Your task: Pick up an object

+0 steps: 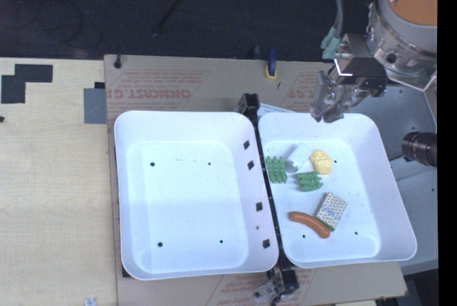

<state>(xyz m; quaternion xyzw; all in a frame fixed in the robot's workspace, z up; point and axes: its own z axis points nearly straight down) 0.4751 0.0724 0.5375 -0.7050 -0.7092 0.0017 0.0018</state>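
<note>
Five small toys lie in the right bin (385, 155), and the left bin (186, 126) next to it has none in it. The gripper (328, 110) hangs over the far edge of the right bin, up near the top rim, and nothing sits in its jaws. I cannot tell if the jaws are spread or pressed together, because they look dark and blurry from here. All the toys lie on the near side of the gripper, toward the middle of the bin, so I think the arm must come forward and go down to reach one. The closest toy looks like the yellow corn (320, 161). It is a little way in front of the gripper and its long side tilts a bit. It is short, fat and bumpy, and bright yellow. Just beside it, to the left, is a small grey piece (290, 165) that I cannot name. Next to that is a green leafy toy (275, 169) close to the wall between the two bins, standing long-ways up and down the picture. Another green toy (308, 181) sits just under the corn. Farther off, near the front of the bin, is a long orange sausage (310, 223), lying slanted, and a checked packet (331, 210) right by its end. There is only one arm, so it must do the job. The corn stands a bit apart on its right side, so I guess it is an easy one to grab.
</note>
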